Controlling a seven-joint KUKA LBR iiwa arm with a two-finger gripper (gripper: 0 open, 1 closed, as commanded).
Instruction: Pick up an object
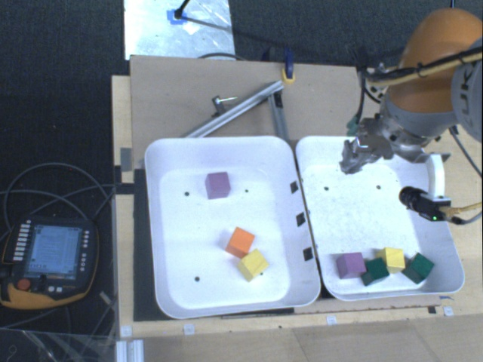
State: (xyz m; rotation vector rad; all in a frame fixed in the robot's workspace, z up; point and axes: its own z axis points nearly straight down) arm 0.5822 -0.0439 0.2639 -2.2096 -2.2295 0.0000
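Over the far end of the right bin (441, 274), the gripper (353, 159) hangs above bare white floor, with no block near it; whether its jaws are parted or closed cannot be told from this angle. Along that bin's near wall sit four blocks in a row: a purple block (350, 264), a dark green block (374, 271) touching it, a yellow block (394, 259), and a second green block (417, 267). Across the divide, the left bin (162, 277) holds a purple cube (217, 185) toward its far side, with an orange cube (240, 241) and a yellow cube (253, 265) touching each other nearer the front. A teach pendant (47, 261) lies left of the bench.
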